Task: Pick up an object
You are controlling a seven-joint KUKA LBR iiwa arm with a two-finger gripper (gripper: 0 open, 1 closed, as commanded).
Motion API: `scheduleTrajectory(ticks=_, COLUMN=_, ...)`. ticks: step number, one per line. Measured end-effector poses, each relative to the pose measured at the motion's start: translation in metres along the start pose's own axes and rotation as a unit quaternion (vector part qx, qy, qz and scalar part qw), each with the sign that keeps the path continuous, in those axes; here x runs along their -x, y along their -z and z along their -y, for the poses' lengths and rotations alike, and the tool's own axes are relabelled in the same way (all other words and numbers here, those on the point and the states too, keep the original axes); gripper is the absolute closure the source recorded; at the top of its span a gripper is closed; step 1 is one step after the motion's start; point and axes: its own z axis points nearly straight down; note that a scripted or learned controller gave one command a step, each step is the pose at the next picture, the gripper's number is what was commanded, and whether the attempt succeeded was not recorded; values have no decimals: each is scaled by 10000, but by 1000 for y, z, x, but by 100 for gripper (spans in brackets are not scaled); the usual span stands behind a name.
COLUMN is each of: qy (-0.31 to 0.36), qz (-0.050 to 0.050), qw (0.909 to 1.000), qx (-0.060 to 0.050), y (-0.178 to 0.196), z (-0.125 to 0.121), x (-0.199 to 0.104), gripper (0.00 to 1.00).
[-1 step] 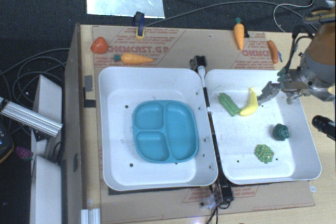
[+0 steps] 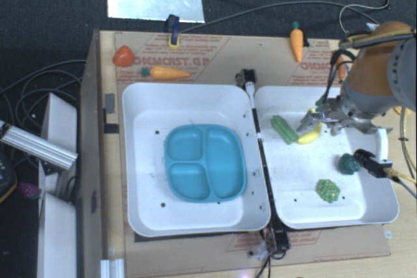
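In the right bin (image 2: 378, 205), a green cucumber-shaped toy (image 2: 283, 129) lies beside a small yellow banana-shaped toy (image 2: 309, 136). A dark teal object (image 2: 348, 163) and a bumpy green object (image 2: 328, 189) sit nearer the front. My gripper (image 2: 317, 120) is low over the back of this bin, right at the yellow toy's upper edge. The grey arm with its orange band (image 2: 374, 65) reaches in from the right. Whether the yellow toy is gripped is not visible.
The left bin (image 2: 143, 205) holds a blue divided plate (image 2: 204, 162). On the cardboard behind the bins lie an orange carrot (image 2: 166, 73), a red toy (image 2: 123, 56), a second carrot (image 2: 297, 43) and a blue clamp (image 2: 173, 29). Cables trail at the right.
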Motion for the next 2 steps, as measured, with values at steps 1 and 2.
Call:
scheduleTrajectory(ticks=1, qy=-12, qz=4, qw=10000, qx=11, y=-46, z=48, x=25, gripper=0)
scheduleTrajectory(ticks=2, qy=3, qz=4, qw=10000, qx=27, y=-45, z=-23, x=1, gripper=0)
